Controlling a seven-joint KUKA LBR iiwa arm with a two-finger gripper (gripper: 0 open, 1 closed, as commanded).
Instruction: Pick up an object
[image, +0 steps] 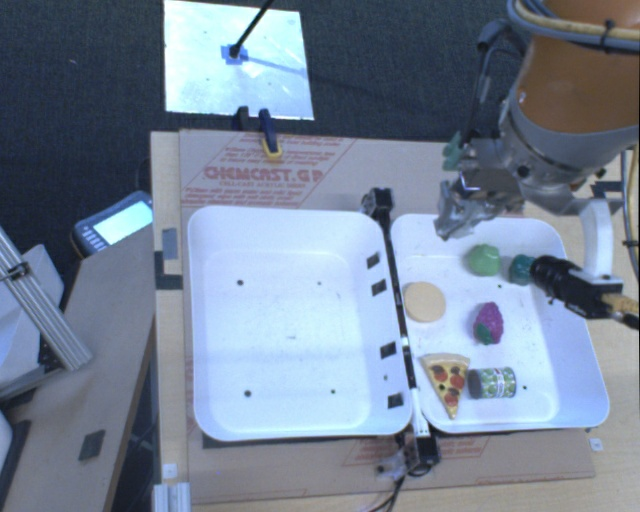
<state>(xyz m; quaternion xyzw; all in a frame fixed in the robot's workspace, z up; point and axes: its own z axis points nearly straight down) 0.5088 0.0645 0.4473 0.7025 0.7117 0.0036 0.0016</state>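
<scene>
Grey gripper (458, 222): hovered upper right, above right bin (575, 400); finger state unclear.
Nearest: green ball (483, 260), tan disc (424, 301).

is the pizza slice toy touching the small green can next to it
Apart. The camera view shows a strip of white bin floor between the triangular pizza slice toy and the small green can.

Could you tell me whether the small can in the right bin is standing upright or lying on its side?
On its side. The can lies lengthwise on the right bin floor beside the pizza slice, its label wall facing up.
</scene>
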